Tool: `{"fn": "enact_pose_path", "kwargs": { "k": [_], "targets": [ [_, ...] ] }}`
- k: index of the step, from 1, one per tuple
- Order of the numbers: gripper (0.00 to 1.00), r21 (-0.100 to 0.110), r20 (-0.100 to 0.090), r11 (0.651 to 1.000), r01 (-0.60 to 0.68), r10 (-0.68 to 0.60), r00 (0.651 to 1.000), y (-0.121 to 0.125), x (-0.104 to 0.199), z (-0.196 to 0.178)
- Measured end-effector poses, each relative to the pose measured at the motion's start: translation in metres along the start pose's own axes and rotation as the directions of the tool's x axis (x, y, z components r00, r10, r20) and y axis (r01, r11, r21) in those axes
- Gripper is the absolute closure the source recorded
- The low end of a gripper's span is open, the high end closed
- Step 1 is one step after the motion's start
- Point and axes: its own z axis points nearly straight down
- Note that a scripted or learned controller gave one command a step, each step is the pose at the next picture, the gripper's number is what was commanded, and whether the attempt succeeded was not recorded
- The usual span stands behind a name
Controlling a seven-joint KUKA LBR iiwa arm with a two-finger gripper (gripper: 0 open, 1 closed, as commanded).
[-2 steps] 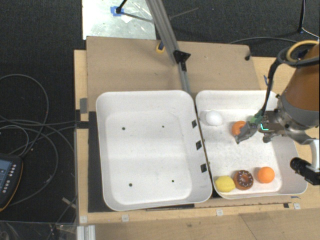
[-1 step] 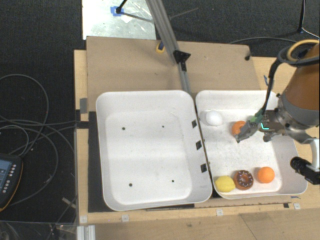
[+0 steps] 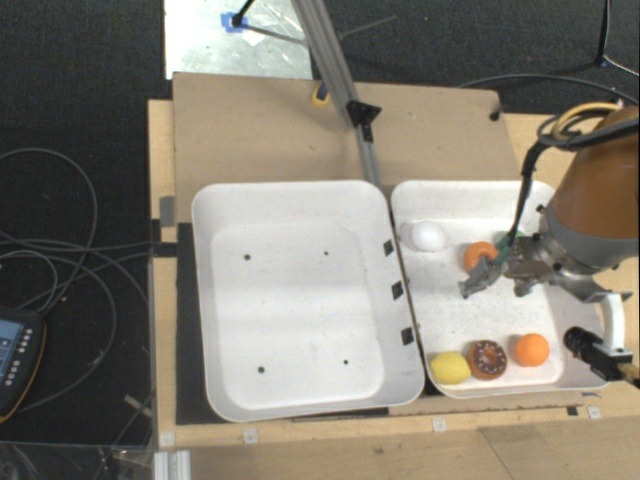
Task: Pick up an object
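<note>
The right bin point(image 3: 470, 203) holds several small objects. A white ball point(image 3: 428, 236) lies near its left wall, and an orange piece point(image 3: 478, 254) sits right of it. Along the front edge are a yellow lemon point(image 3: 451, 368), a brown donut point(image 3: 488, 359) and an orange ball point(image 3: 532, 349). My gripper point(image 3: 497, 284) hangs over the middle of this bin, open, its two grey fingers spread. The left finger point(image 3: 473, 283) is just below the orange piece and seems to touch it. Nothing lies between the fingers.
The left bin point(image 3: 215, 208) sits beside the right one, with black clips along the shared wall. A grey pole point(image 3: 335, 63) slants in from the top towards the bins. The arm's orange band point(image 3: 600, 183) fills the right side.
</note>
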Motion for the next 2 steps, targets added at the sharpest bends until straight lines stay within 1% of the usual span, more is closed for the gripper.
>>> {"fn": "enact_pose_path", "kwargs": {
  "k": [1,2],
  "targets": [
    [0.0,0.001,0.0,1.0,-0.001,0.001,1.0,0.001,-0.008,0.046],
    [0.0,0.003,-0.001,1.0,0.0,0.0,1.0,-0.006,-0.001,0.103]
  ]
}}
